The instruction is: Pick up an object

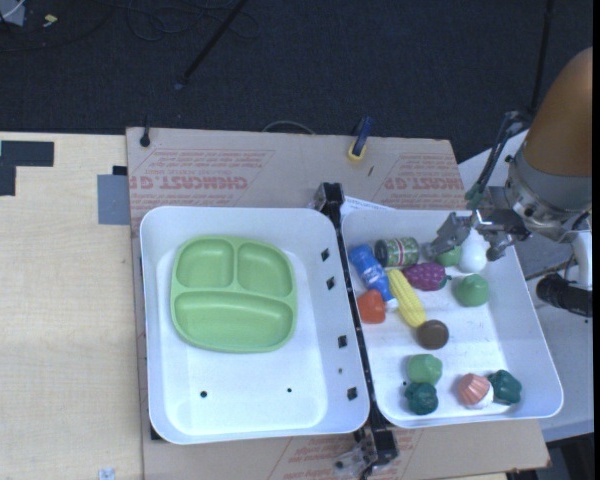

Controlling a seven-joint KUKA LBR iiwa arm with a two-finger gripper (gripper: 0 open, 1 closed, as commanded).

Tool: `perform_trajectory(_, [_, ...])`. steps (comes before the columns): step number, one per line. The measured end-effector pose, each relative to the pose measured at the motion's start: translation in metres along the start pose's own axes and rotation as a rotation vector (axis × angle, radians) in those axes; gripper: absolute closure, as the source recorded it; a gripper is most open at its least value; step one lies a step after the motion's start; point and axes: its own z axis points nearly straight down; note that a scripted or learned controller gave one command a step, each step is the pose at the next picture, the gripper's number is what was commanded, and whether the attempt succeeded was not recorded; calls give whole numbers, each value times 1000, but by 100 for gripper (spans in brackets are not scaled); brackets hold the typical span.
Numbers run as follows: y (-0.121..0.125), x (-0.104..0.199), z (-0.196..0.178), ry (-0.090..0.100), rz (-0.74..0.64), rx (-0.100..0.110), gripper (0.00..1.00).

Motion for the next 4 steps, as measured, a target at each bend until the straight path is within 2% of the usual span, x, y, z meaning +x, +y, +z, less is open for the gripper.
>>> perform_trajectory(1, [2,0,-6,-2,-2,-11,0])
perform_trajectory(3, [-7,16,104,0,-1,-4,0])
perform_trajectory(4, [-6,14,144,-6,2,-15,0])
